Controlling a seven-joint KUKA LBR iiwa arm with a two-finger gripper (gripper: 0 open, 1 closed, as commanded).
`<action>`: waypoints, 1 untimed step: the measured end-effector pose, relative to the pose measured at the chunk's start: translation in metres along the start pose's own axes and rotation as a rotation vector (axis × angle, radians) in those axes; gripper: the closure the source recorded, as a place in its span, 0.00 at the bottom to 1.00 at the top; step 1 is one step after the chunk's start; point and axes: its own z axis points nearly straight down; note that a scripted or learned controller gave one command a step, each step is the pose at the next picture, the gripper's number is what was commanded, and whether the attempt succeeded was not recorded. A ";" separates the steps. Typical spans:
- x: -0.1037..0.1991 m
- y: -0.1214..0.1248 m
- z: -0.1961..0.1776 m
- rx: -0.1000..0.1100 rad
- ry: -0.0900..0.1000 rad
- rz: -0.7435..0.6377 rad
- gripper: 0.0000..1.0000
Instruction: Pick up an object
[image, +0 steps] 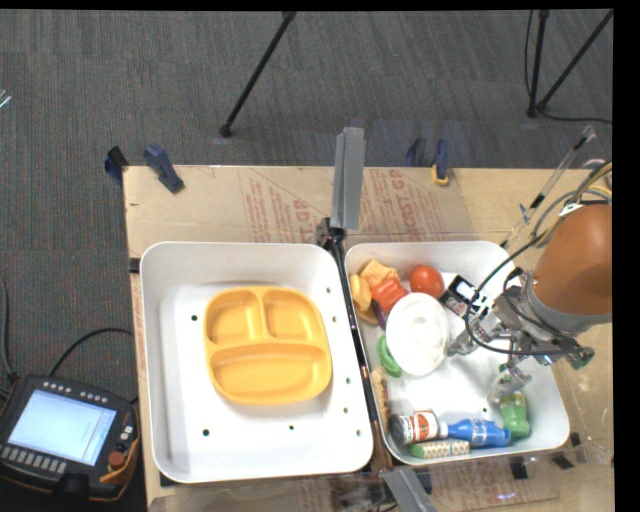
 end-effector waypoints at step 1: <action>-0.068 -0.042 0.000 0.001 -0.002 -0.082 0.00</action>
